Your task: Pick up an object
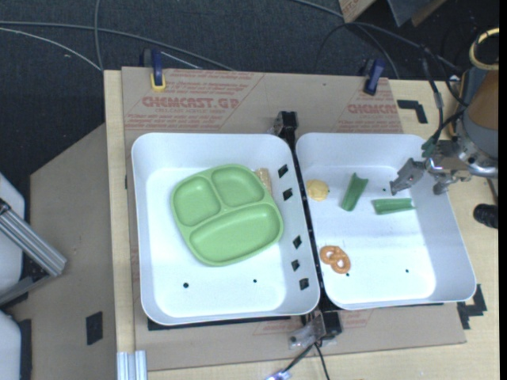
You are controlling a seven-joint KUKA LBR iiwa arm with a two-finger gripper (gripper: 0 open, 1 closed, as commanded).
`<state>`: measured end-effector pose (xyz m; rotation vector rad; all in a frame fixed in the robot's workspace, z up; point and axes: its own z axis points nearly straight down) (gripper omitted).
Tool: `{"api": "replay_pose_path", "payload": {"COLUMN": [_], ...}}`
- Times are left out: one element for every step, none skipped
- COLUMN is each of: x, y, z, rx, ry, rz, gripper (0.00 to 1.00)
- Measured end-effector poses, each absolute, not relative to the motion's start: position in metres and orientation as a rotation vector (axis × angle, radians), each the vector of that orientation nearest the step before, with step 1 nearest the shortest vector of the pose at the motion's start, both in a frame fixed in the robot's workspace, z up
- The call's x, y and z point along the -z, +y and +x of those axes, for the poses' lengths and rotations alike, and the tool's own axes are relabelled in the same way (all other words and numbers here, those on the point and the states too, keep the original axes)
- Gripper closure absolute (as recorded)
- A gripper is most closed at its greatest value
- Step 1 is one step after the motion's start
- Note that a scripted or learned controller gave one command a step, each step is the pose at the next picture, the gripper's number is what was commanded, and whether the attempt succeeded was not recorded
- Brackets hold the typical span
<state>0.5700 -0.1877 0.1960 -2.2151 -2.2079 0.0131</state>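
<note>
Arm (pixel 482 93): comes in from the right edge, grey body, bent down over the upper right corner of the right bin.
Wrist: over the right bin's far right rim, tilted so the gripper points left and slightly down into the bin.
Gripper (pixel 417 177): above the upper right part of the right bin, just above and right of the short green piece; nothing lies between its fingers.
Jaws: apart, one finger reaching left toward the bin floor, the other further right.
Right bin (pixel 444 279): holds four small things on its white floor.
Short green piece (pixel 393 206): lies flat, nearly level, just below the gripper's left finger, apart from it.
Long green piece (pixel 353 191): tilted, left of the short one, near the bin's middle top.
Yellow lump (pixel 318 190): near the left wall, left of the long green piece.
Pretzel (pixel 335 259): lower left of the bin, well apart from the gripper.
Left bin (pixel 158 291): bears a green divided plate (pixel 228 214), three compartments, turned at a slant.
Tan bit (pixel 264 179): at the plate's upper right edge; too small to tell what.
</note>
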Motion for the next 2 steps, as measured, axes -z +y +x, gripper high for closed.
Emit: {"api": "replay_pose_path", "payload": {"x": [-0.205,-0.163], "y": [-0.187,-0.183], "z": [0.573,0.575], "rx": [0.000,-0.002], "ry": [-2.221,-2.220], "rz": [-2.220,-2.218], "gripper": [0.00,0.00]}}
